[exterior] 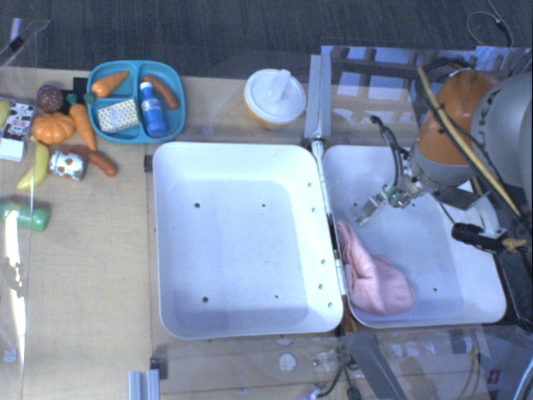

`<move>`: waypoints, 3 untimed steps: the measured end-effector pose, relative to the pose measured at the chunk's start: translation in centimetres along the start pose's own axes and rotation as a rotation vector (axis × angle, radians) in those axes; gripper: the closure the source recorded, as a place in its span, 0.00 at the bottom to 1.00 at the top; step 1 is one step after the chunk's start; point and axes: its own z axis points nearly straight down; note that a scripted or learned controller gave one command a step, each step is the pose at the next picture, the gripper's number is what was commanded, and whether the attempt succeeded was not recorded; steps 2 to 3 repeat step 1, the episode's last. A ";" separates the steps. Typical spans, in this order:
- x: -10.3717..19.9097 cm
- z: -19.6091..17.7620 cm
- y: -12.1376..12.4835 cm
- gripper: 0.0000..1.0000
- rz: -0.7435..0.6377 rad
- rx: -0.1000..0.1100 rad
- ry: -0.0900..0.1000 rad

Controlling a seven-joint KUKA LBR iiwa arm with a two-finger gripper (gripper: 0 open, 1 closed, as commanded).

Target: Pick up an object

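Lying at the right bin's (466, 307) near-left corner: one pink cloth (375, 277), crumpled, at about 7 o'clock from the gripper (385, 200), apart from it. Gripper: one, over the bin's middle, holding nothing; finger spread possibly narrow, cannot tell. White bins: two, including left bin (241, 240).

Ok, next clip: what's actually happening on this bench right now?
The arm reaches in from the right with its gripper over the right-hand bin. A pink cloth lies crumpled against that bin's left wall, apart from the gripper and not held. The left-hand bin sits alongside, and toy food lies on the bench.
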 end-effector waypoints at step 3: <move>3.9 -2.7 -6.2 0.00 0.144 0.002 0.002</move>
